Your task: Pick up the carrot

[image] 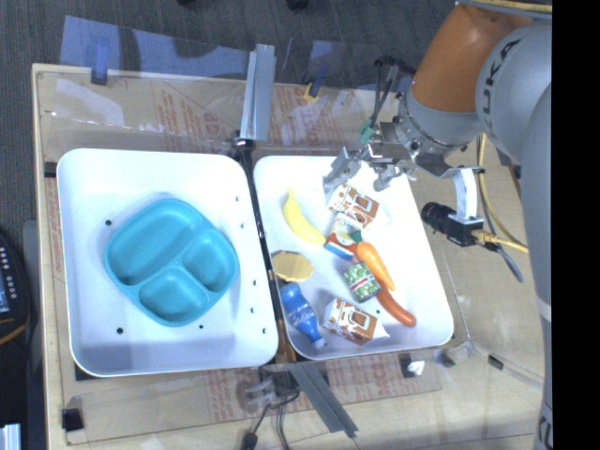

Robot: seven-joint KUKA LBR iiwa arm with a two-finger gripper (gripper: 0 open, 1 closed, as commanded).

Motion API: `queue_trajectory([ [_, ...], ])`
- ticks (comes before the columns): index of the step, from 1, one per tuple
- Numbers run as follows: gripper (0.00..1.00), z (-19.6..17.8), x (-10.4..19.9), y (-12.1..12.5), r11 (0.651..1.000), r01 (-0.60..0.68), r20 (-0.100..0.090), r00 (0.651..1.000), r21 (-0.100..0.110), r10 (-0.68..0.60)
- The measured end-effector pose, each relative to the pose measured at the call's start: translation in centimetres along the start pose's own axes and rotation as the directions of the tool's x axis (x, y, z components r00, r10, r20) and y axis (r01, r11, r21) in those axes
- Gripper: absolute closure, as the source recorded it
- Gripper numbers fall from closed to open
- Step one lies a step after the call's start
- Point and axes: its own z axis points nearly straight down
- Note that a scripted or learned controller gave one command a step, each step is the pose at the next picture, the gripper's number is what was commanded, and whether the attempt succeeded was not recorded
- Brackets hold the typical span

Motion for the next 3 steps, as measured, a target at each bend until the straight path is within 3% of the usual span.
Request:
queue_trajectory([
  [1, 0.0, 17.1, -0.1, -0.7, 0.999, -0.046, 0.001, 0.999, -0.011, 0.046],
  [2, 1.0, 16.2, -0.1, -0.7, 0.999, -0.041, 0.002, 0.999, -0.01, 0.041],
  [3, 1.0, 5.4, 5.4, 1.1, 0.999, -0.035, -0.001, 0.999, -0.005, 0.035],
])
